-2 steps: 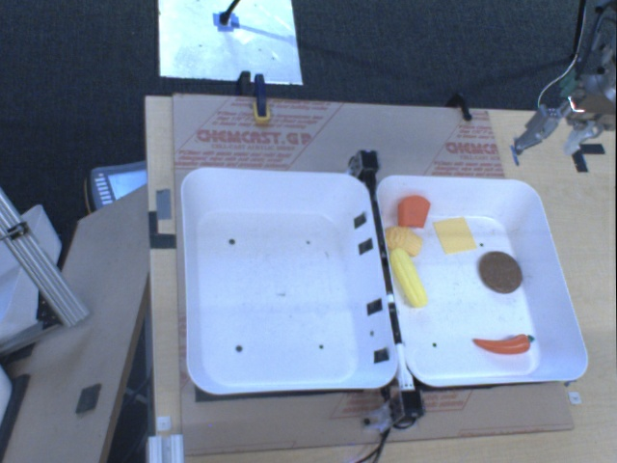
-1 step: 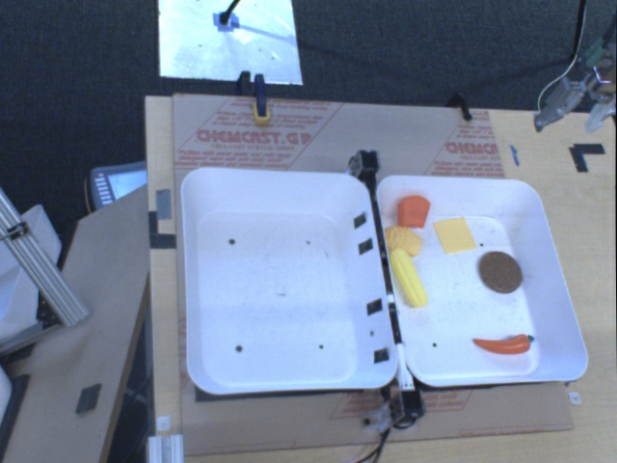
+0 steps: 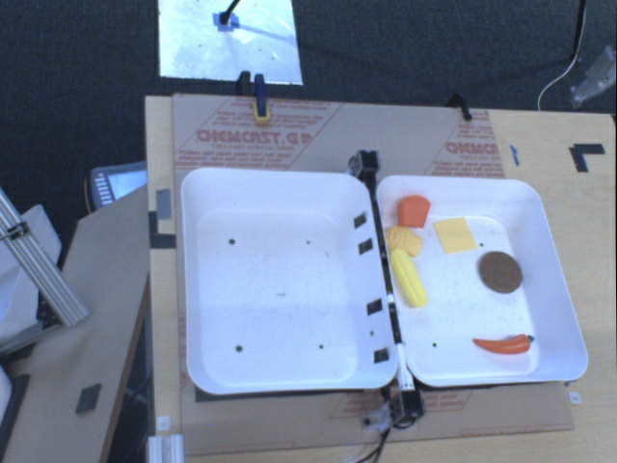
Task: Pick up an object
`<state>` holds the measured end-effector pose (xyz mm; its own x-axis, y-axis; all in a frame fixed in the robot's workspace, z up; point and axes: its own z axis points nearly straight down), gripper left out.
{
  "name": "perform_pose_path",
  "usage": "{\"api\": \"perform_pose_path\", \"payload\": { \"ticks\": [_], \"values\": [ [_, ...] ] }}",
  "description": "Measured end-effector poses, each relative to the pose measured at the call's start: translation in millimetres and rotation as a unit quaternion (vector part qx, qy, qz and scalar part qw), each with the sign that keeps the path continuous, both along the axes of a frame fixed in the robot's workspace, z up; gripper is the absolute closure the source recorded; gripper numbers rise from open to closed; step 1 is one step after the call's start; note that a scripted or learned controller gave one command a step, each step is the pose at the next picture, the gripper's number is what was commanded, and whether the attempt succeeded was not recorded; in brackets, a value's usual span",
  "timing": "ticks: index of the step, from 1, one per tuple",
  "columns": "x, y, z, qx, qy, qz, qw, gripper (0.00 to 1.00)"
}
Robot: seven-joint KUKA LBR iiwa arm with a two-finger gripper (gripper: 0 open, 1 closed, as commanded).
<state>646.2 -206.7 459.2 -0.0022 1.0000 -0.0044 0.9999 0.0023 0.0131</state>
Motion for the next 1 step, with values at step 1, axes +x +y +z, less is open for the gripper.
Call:
{"api": "perform_pose_path", "payload": {
  "ticks": [1],
  "values": [
    [-30.9, 0.2, 83.2, -0.0002, 0.000, 0.000, 1.0000, 0.00]
  ]
}}
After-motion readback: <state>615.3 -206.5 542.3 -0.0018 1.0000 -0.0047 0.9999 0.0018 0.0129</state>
